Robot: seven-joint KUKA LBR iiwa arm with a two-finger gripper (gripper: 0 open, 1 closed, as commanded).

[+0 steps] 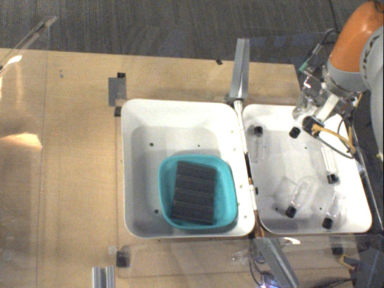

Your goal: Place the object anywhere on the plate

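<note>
Dark ribbed block (194, 192) on teal plate (227, 191)

can't follow arm (360, 41) beyond frame's right edge, up past right bin (282, 146) far right corner. can't count clear tubes (298, 192) inside right bin: bodies wash out against white floor, reading only black caps (290, 212). left of right bin, can't see middle of plate (165, 179), covered by dark ribbed block (194, 192). below right bin near left corner, blurred metal fixture (273, 269), clipped at bottom edge.
</note>
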